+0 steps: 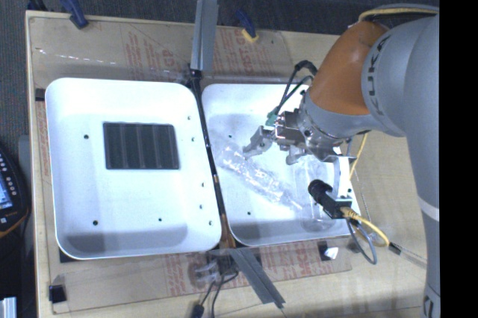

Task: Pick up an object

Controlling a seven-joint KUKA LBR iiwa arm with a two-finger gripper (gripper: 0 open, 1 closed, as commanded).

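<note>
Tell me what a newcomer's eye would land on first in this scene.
First the big grey arm with its orange band, reaching in from the right over the right bin. Its gripper hangs above a clear, crinkled plastic object on that bin's floor. The left bin carries a dark ribbed rectangle.

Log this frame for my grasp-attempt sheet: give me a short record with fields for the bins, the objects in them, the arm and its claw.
left bin: shallow white plastic bin with a dark ribbed rectangular panel on its floor
right bin: shallow white plastic bin holding a clear crinkled plastic item, hard to identify
arm: grey arm with an orange band, reaching in from the right over the right bin
claw: claw low over the right bin, beside the clear item; a grasp cannot be confirmed
bench: wooden board with blue clamps at the far edge
</note>
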